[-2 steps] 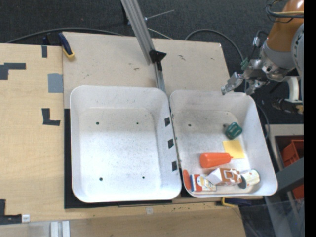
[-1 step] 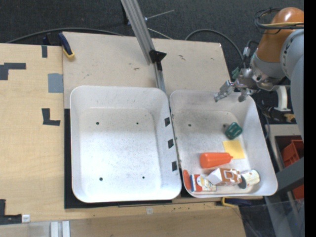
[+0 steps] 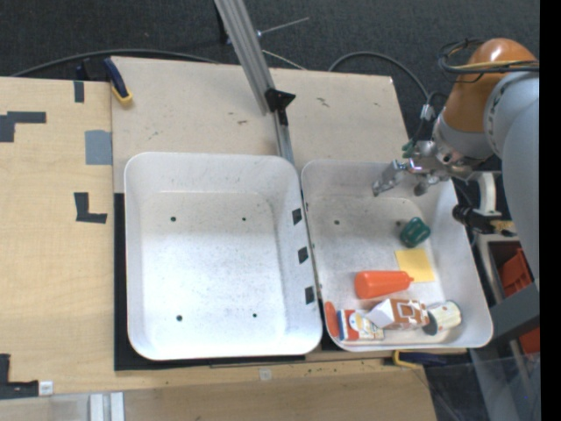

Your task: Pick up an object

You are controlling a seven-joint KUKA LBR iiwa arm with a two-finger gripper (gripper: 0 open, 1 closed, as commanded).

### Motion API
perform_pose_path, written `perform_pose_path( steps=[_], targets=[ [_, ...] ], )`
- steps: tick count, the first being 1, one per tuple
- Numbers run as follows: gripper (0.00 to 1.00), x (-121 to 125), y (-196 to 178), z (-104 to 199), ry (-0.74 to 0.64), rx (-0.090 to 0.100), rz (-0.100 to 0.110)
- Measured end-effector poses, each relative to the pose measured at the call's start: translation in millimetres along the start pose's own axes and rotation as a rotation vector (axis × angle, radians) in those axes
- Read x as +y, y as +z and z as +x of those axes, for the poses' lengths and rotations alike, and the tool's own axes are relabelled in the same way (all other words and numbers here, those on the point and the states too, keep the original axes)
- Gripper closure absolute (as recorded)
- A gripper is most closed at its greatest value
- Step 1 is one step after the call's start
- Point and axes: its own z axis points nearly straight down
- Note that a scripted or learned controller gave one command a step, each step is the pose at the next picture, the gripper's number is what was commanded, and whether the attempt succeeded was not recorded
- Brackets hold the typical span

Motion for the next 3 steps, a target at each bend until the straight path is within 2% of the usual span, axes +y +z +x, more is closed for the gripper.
perform_pose_path(
  steps=[1,2,3],
  targets=[
    [1.0,1.5,-13.7,0.5,-0.002,-0.002,-0.004],
    [1.0,-1.0,-76.4,5.3,0.0,-0.001,-0.012],
    [1.0,0.2,-119.5,6.4,0.001,0.0,-0.01]
  ],
)
